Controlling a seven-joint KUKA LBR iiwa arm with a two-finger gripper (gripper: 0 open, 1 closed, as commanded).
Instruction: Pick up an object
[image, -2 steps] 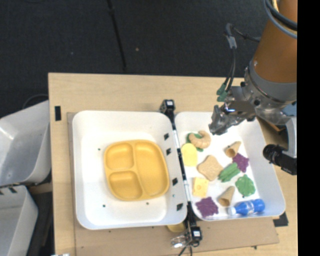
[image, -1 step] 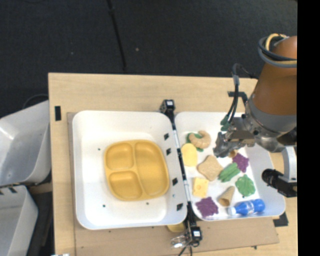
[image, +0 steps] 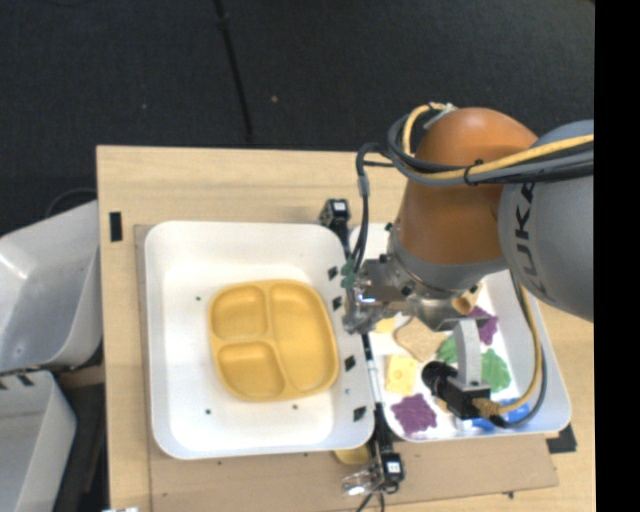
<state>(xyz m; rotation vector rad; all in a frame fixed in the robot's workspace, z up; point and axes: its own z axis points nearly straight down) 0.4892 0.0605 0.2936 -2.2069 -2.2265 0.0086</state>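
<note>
Orange band of the arm sits closest to the lens and masks most of the pick zone. Gripper hangs under it, over the 10 o'clock corner of the right bin. Can't tell if it's apart or together, the wrist hides it. Nothing visibly held.

Likely target, my call: tan piece, at 5 o'clock of the gripper and close to the bin's left wall. Yellow piece is just at 6 o'clock of it, purple piece further along 6. Green piece and second purple piece lie out toward 3 o'clock.

To do this well:
- centre on one piece only; neighbours are near, so there's double-grab or nudge risk
- descend straight and stay off the wall between the bins
- pieces look flat, so close right down at the bin floor
- lift, then check something is actually clamped

Left bin at 9 o'clock holds only a yellow divided plate, well apart. Bench sits under both bins.
</note>
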